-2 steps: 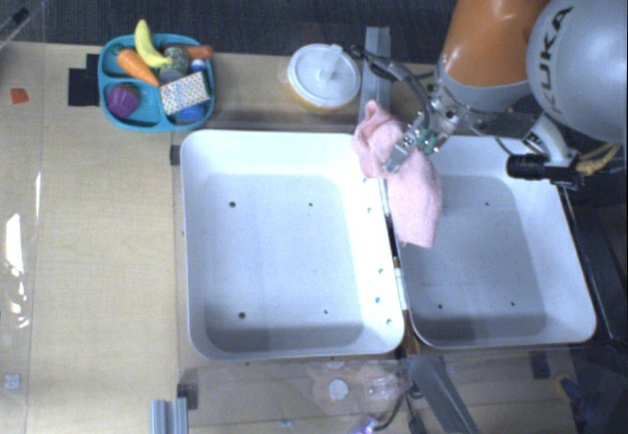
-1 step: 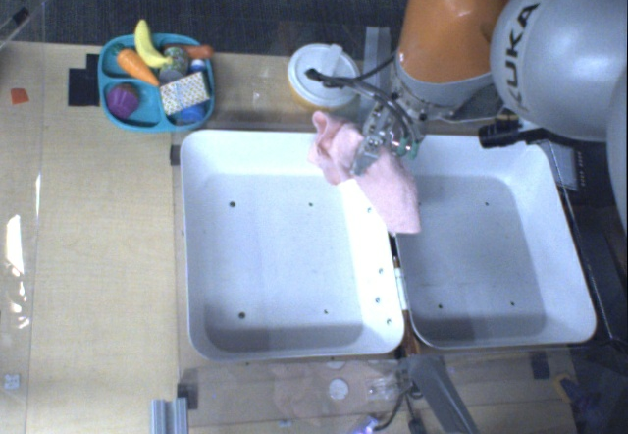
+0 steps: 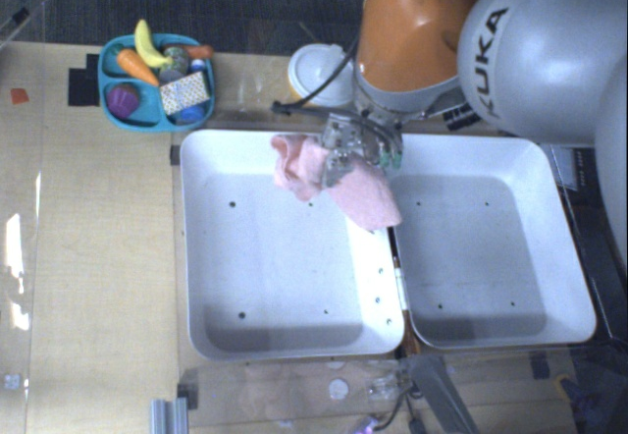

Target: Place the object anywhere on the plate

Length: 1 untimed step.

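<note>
Cloth [image 3: 339,182], pink and bunched, hangs from the gripper [image 3: 355,149], whose fingers pinch its upper fold above the left bin [image 3: 211,255], near the far rim by the right bin [image 3: 549,226]. Carrying looks like the step in hand. Next move calls for travel left to the blue plate [image 3: 147,118] on the worktop [image 3: 88,255], already crowded with toy food [image 3: 147,47], then release.

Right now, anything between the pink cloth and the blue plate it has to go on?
Mostly the plate's own load. The pink cloth hangs at the gripper over the left bin. The blue plate, outside the bin toward the upper left, already carries a banana, a carrot and other toys. The bench between looks bare.
</note>
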Motion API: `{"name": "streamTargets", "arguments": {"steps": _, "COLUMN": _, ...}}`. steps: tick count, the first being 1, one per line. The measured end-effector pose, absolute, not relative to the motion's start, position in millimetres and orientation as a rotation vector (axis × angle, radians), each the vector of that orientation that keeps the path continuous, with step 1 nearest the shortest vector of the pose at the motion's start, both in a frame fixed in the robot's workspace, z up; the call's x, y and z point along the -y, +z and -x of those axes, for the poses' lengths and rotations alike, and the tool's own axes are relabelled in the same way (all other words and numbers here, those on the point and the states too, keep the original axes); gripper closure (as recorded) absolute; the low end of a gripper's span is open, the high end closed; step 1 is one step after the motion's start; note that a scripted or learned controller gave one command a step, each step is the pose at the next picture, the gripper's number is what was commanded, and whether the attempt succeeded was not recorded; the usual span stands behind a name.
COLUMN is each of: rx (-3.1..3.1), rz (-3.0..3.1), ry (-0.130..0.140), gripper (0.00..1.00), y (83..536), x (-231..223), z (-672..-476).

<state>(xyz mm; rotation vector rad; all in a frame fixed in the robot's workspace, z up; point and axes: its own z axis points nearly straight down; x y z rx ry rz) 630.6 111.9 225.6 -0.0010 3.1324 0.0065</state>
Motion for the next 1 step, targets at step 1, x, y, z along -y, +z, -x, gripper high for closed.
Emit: {"name": "streamTargets", "arguments": {"steps": 1, "rx": -3.132, "rz": 0.0, "ry": 0.007, "gripper": 0.0, "y": 226.0, "x": -111.8, "z": -630.7}}
